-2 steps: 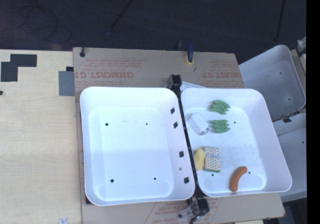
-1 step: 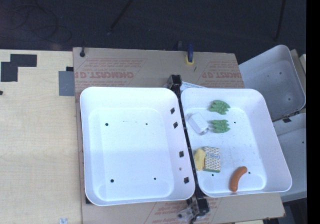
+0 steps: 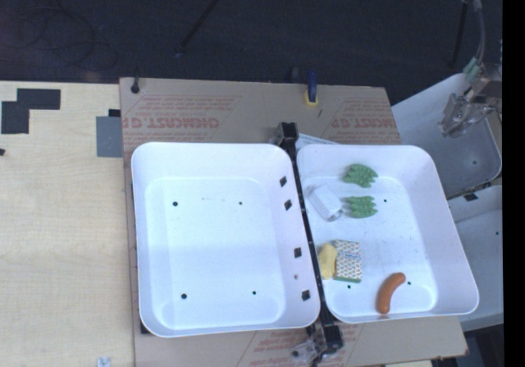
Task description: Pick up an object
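You have two shallow white plastic bins side by side on the bench. The left bin point(image 3: 160, 275) carries nothing that matters for the pick; all the candidates lie in the right bin point(image 3: 443, 271).

The grey two-finger gripper point(image 3: 461, 113) hangs outside this right bin, off its far right corner, at about 2 o'clock from the bin's middle. It is small and partly blurred here, so I cannot tell how it is set.

From the gripper, every object lies toward 7 or 8 o'clock, down and to the left. The two leafy green toy vegetables, one at the far side point(image 3: 360, 174) and one just below it point(image 3: 360, 206), are the nearest. Touching the lower one on its left is a small white rounded block point(image 3: 326, 202). Further, at about 7 o'clock, a checkered flat packet point(image 3: 349, 260) lies against a pale yellow piece point(image 3: 327, 259).

The orange sausage-shaped toy point(image 3: 390, 292) rests near the front wall, apart from the others. Its long axis runs from 1 o'clock to 7 o'clock. In my judgement it is the cleanest target, and you should close across its short side.
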Robot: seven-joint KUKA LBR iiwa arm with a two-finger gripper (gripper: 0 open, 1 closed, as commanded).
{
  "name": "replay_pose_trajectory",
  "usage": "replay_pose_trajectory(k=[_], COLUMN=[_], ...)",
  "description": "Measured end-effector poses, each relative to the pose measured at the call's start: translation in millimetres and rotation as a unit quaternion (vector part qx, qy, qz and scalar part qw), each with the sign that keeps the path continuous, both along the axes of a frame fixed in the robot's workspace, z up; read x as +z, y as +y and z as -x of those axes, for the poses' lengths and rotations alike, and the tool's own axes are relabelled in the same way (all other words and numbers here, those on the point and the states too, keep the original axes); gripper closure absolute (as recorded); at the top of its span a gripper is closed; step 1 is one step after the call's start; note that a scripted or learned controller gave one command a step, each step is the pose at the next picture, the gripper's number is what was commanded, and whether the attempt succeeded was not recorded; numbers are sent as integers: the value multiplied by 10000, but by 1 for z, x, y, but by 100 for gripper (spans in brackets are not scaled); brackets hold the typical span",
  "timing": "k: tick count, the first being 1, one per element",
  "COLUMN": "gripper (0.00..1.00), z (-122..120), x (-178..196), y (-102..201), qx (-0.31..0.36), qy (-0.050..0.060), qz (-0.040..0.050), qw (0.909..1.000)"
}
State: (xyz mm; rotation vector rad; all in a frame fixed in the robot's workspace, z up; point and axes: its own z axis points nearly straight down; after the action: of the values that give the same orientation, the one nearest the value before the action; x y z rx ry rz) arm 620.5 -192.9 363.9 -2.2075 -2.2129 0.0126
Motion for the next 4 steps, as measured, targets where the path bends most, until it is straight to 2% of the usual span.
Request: replay_pose_trajectory(k=[1, 2, 3, 4], gripper=[100, 100, 100, 100], z=[74, 147, 134, 146], x=[-10, 26, 121, 37], y=[-22, -21, 61, -25], qx=[-29, -19, 35, -48], qy=[-54, -85, -132, -40], qz=[25, 29, 29, 27], qw=[10000, 10000, 9999, 10000])
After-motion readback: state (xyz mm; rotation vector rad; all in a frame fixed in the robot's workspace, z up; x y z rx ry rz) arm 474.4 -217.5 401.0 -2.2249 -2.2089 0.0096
